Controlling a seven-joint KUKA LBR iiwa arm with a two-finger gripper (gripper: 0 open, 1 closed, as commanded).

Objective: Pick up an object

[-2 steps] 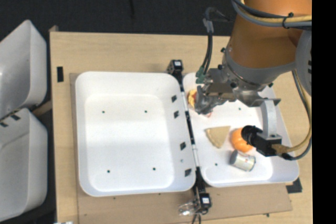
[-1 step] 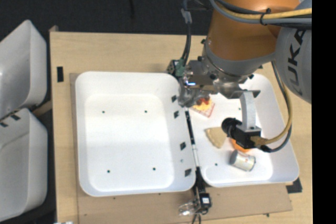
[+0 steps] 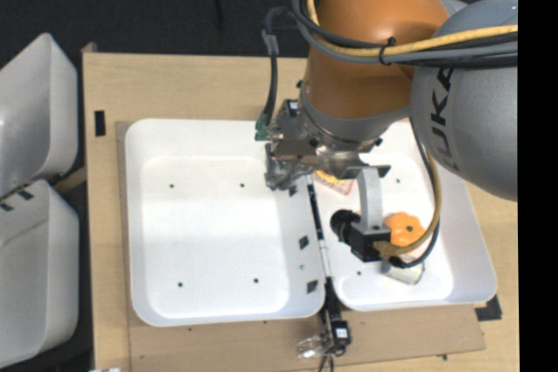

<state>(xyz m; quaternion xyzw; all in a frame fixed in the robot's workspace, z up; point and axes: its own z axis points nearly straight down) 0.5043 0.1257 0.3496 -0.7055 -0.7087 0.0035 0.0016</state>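
In the camera view, the gripper [image 3: 296, 163] is hanging over the left side of the right bin [image 3: 455, 267] (jaws hidden; I cannot tell their state). An orange object [image 3: 403, 228] is lying nearby in that bin. The approach step seems to be running; the next move is calling for centring over the object, then closing.

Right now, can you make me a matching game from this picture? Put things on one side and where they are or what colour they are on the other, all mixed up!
Things:
1. left bin
2. small orange thing
3. gripper
4. bench

Places and colours:
A. lies in the right bin, toward the front
B. pale wood, under both bins
C. white, with small dark dots on its floor
D. hangs by the wall where the two bins meet

Right pairs: 1-C, 2-A, 3-D, 4-B.
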